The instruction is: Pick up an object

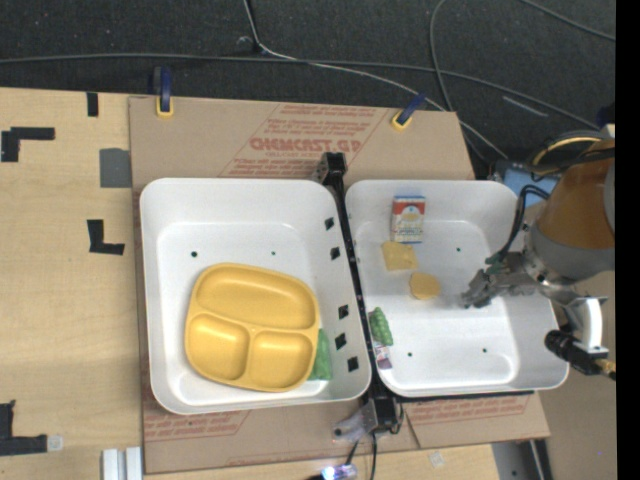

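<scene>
Two white bins sit side by side on a cardboard sheet (300,138), centre of frame. The left bin (165,208) holds one yellow divided tray (252,325), long axis running left to right and slightly down toward lower right. One green item (322,356) is wedged between the tray's right end and the bin wall, mostly hidden.

The right bin (500,368) holds four loose things:
- one small carton (408,218), red, white and blue, near the upper wall, long axis pointing up-frame;
- one pale yellow square piece (399,256) just below the carton, roughly square so no clear axis;
- one rounded yellow piece (424,286) below and right of that, near it but apart;
- one green packet (380,326) lying along the left wall, long axis up-down in frame, tilted slightly.

The gripper (478,294) is low at mid-right of the right bin, just right of the rounded yellow piece and apart from it. Its tip is dark and small here; I cannot tell whether it is apart or together, and nothing is visibly between it. The arm (575,218) enters from the right edge.

Open floor: lower centre and lower right of the right bin are bare; the bin's upper right corner is likewise bare.
</scene>
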`<state>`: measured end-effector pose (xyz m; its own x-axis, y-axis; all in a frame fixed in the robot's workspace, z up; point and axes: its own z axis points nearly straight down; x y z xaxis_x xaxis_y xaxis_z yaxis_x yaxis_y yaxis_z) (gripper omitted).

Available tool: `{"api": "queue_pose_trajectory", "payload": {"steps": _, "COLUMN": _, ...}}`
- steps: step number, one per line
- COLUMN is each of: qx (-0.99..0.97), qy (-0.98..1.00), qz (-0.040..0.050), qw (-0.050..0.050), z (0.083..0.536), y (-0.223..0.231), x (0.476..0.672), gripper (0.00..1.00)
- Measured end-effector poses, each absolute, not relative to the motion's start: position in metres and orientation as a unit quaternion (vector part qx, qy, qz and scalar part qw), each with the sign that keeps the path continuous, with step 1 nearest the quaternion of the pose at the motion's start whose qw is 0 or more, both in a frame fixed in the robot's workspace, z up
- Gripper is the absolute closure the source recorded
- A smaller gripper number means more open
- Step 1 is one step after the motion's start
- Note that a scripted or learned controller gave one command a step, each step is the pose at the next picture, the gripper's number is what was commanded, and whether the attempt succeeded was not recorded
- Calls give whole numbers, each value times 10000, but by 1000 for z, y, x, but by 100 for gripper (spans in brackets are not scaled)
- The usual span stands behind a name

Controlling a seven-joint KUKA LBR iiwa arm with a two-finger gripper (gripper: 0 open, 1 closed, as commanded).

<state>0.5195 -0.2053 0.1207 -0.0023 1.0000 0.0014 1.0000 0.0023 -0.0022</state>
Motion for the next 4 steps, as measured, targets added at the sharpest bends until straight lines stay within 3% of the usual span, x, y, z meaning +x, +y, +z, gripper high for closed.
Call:
{"api": "queue_pose_trajectory", "payload": {"steps": 2, "qx": -7064, "qy": -7078, "qz": -10, "qw": -19, "z": 218, "y": -206, "x": 528, "gripper": 100}}
{"api": "queue_pose_trajectory", "payload": {"steps": 4, "qx": -7051, "qy": -7091, "qz": 3, "qw": 11, "z": 206, "y": -105, "x": 549, "gripper": 100}}
